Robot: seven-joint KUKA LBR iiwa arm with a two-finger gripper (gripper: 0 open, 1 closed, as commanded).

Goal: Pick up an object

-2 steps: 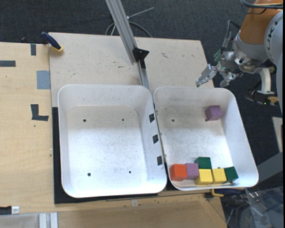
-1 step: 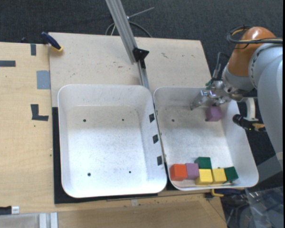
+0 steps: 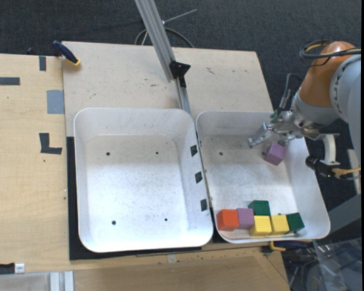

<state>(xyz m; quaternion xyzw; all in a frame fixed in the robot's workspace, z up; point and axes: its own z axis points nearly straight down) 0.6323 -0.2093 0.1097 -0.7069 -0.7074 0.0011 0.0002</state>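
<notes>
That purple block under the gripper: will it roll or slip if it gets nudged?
The purple block looks cube-shaped with flat faces, so it will more likely slide than roll. It seems rigid and small, probably light. It appears tilted just below the gripper, so it may shift or drop onto the right bin floor.

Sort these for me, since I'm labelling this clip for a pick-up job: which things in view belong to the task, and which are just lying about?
Belonging to the job:
gripper
purple block just below it
orange block
pink block
two yellow blocks
two green blocks
right bin

Just lying about:
left bin
blue and yellow clamp
metal rail
grey tape patches
</notes>
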